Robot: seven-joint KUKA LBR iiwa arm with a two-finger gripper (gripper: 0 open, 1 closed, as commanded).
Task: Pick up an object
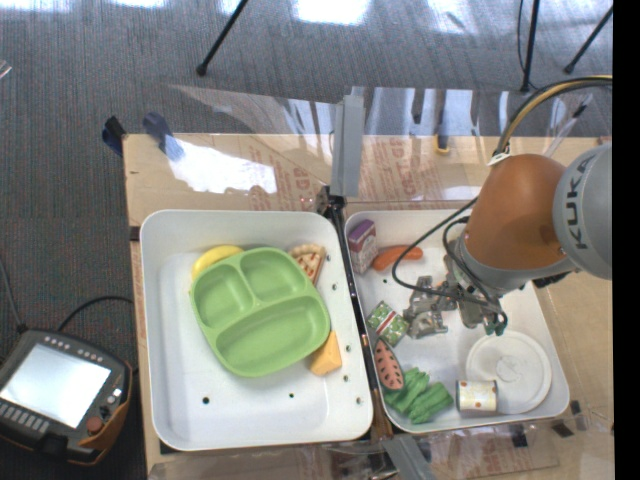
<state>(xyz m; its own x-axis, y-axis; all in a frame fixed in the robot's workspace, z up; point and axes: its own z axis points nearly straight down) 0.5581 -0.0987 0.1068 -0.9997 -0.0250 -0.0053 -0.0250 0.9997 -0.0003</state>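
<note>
The hand (428, 315) hangs over the middle of the right bin (556, 363), low among the toys. Nearest target, I'd say: the green carton (383, 322) at its nine o'clock, with the watermelon slice (388, 365) at seven. Best to centre squarely over one piece and drop straight, clear of the white plate (512, 370) at four. How wide the hand stands I cannot tell; nothing visibly held.

Grey carpet (60, 88) surrounds the worktop (250, 163), with bright window light striping its far edge. Black tripod legs (228, 23) stand behind. A handheld control pendant (62, 393) lies lower left.
</note>
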